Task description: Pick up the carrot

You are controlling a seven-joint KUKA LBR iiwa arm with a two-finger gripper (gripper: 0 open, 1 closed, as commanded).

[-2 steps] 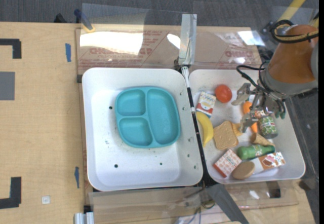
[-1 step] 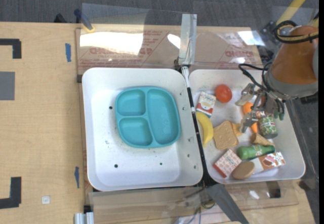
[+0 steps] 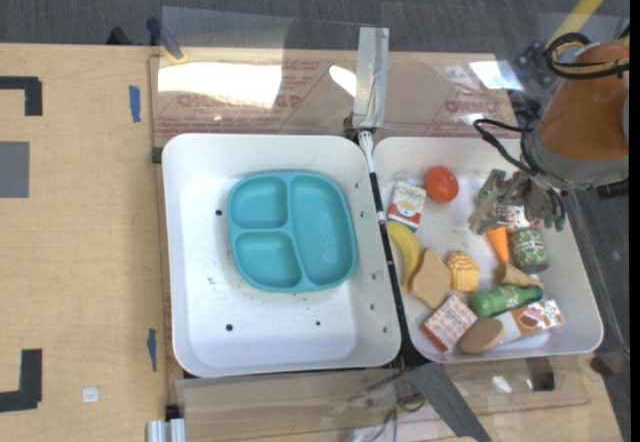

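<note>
The carrot (image 3: 499,242), long axis running twd the right bin's (image 3: 585,305) near edge, is being clasped by the gripper (image 3: 493,220) w/ fingers at its top end.

Red print runs along the clear plastic sheet (image 3: 300,85) behind the bins, too faint and glared to read. Small cartons (image 3: 405,205) and a packet (image 3: 540,315) in the right bin (image 3: 585,325) carry labels, too small to read.
</note>
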